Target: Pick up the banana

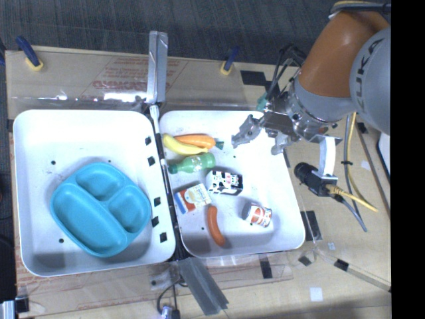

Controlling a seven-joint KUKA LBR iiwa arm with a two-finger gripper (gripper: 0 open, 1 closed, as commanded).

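Banana point(178, 145) lies in right bin point(282, 234), upper-left corner, close to the divider w/ left bin point(26, 178). Carrot point(196, 140) sits right against it on its upper right side, touching. Green bottle point(191, 163) just below banana, lying on its side. Further down: b/w carton point(224, 182), small packet point(194, 196) by the divider, sausage point(214, 225) near bottom wall, can point(257, 215) lower right.

Left bin holds a blue tray point(99, 208) w/ 3 compartments, tilted diagonally.

Arm comes in from right, orange band up top. Gripper point(260, 133) hangs over upper right part of right bin, well apart from banana, nothing between the fingers. Jaws spread apart, one finger point(240, 137) pointing left toward carrot tip, not touching it. Banana untouched on bin floor.
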